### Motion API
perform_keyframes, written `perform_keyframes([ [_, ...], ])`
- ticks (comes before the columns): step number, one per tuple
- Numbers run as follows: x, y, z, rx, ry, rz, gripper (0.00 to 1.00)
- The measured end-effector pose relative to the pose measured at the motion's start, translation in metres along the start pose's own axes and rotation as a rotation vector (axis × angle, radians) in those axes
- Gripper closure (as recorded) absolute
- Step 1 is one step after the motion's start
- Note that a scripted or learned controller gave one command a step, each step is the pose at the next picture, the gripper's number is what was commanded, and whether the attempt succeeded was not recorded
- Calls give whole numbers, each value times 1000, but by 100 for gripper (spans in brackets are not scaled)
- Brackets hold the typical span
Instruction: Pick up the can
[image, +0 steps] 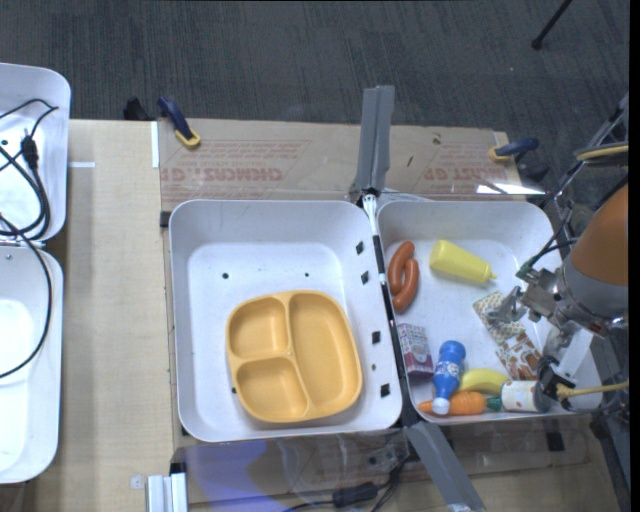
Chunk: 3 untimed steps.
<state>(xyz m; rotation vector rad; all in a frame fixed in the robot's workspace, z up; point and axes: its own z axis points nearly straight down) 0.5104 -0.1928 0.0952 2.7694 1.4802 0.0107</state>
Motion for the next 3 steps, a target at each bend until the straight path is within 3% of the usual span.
perform_keyframes([
  [1, -6, -29, -1, -8, 1, 234, 0],
  [2, -6, -29, -9, -4, 1, 231, 100],
  [3, -6, -29, -9, -3, 1, 231, 0],
])
